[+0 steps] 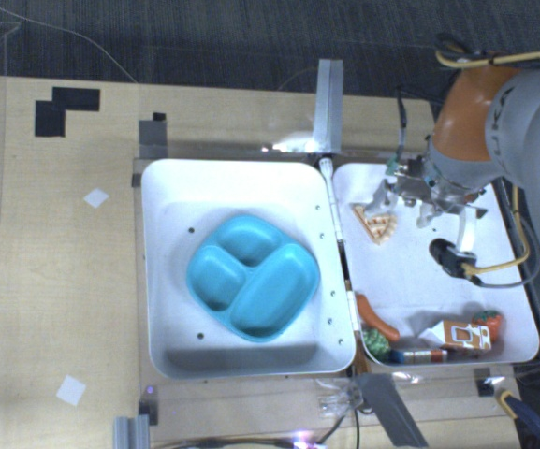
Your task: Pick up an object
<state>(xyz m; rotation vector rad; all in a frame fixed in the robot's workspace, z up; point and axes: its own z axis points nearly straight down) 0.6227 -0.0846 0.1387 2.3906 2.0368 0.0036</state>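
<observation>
Hovering our tool (388, 197) over the waffle-like wedge (376, 224) in the right bin (522, 293), we centre it before descending; its state we cannot tell.

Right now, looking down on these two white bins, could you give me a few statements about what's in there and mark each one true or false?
1. The blue three-compartment plastic dish lies in the left white bin. True.
2. The tan waffle-patterned wedge sits in the right white bin. True.
3. The waffle wedge lies in one of the dish's compartments. False: it rests on the right bin's floor, near the divider between the bins.
4. The arm's gripper hangs over the left bin. False: it is over the right bin, close to the waffle wedge.
5. The orange carrot-shaped toy lies at the right bin's near edge. True.
6. The dish is upside down. False: its compartments face up.
</observation>
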